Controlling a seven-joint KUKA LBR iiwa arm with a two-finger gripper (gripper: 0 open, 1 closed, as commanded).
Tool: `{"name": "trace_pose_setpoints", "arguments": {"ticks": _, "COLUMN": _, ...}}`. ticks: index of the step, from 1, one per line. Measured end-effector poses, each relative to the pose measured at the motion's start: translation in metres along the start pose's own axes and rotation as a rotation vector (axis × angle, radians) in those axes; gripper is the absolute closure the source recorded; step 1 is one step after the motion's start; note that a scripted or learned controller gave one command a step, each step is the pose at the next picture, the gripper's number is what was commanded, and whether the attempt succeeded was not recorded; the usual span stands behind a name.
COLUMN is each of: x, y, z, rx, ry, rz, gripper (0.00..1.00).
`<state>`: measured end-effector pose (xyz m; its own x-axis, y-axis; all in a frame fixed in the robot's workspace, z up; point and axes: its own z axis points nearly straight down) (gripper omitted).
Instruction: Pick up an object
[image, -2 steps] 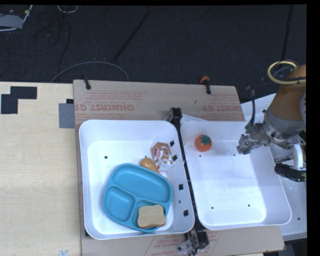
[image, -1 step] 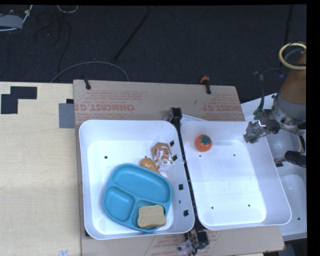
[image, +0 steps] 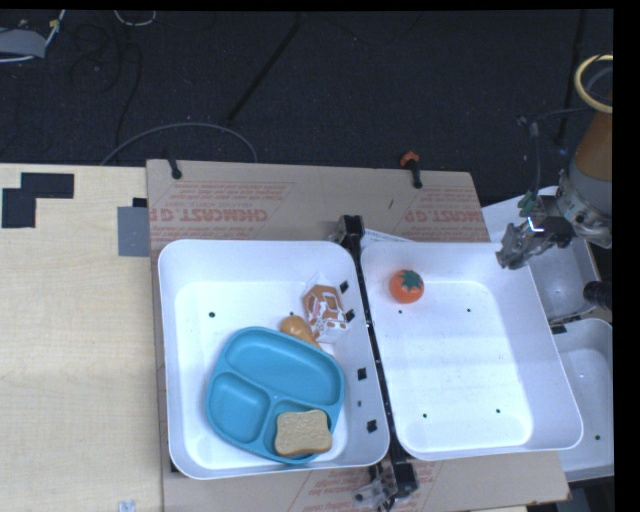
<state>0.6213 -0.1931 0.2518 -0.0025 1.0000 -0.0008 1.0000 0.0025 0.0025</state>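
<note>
In the left bin (image: 185, 300) a blue tray (image: 262, 385) carried a slice of bread (image: 303, 433), with a small wrapped packet (image: 325, 307) and a yellowish lump (image: 297, 328) crowded against its upper edge, so a grab there could easily slip or catch two things at once. In the right bin (image: 470, 400) a small orange fruit (image: 406, 286) sat alone near the top left corner, round enough to roll away from a poorly centred pinch. The gripper (image: 515, 247) hung beyond that bin's upper right rim, well apart from everything and holding nothing, and whether it stood apart or together could not be told.

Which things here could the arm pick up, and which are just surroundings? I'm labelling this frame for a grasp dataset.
Could be picked:
orange tomato-like toy
blue divided plate
bread slice
clear packet
small orange-brown item

Surroundings:
left bin
right bin
cardboard sheet
gripper, beside the right bin's far corner
</note>
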Motion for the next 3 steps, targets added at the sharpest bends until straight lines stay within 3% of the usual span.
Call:
{"name": "trace_pose_setpoints", "arguments": {"ticks": 1, "x": 0.059, "y": 0.005, "z": -0.005, "rx": 0.005, "ry": 0.003, "rz": -0.002, "gripper": 1.00}}
{"name": "trace_pose_setpoints", "arguments": {"ticks": 3, "x": 0.159, "y": 0.004, "z": 0.021, "rx": 0.007, "ry": 0.002, "rz": -0.001, "gripper": 1.00}}
